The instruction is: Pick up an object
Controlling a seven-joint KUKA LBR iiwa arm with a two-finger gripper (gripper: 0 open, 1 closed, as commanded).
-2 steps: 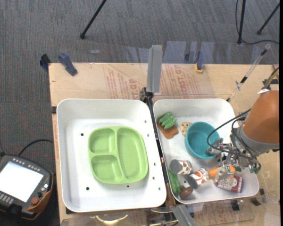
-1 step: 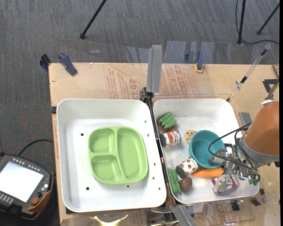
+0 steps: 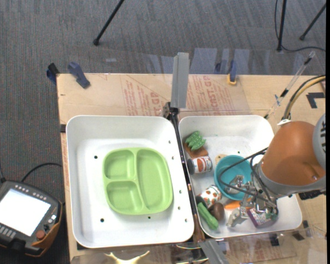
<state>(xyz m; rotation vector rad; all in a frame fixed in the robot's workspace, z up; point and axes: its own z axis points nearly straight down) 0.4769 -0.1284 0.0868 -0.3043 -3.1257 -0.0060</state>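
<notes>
My gripper (image 3: pixel 252 209) is low in the right bin (image 3: pixel 247 126), at its near right part, under the orange wrist band (image 3: pixel 290 152). Its metal fingers sit over a purple item (image 3: pixel 259 218) and an orange piece (image 3: pixel 232 206). A teal bowl (image 3: pixel 230 172) lies just left of the wrist. Further left are a small can with a red label (image 3: pixel 201 164), a green ridged toy (image 3: pixel 196 141), a spotted white and orange ball (image 3: pixel 211 194) and a green stick shape (image 3: pixel 207 215). Cables and the wrist hide the fingertips.
The left bin (image 3: pixel 85 147) holds a green divided plate (image 3: pixel 137 180). A grey upright post (image 3: pixel 180 81) stands behind the seam between the bins. A handheld control pendant (image 3: pixel 22 216) lies on the floor at the left. Tripod legs stand beyond the bench.
</notes>
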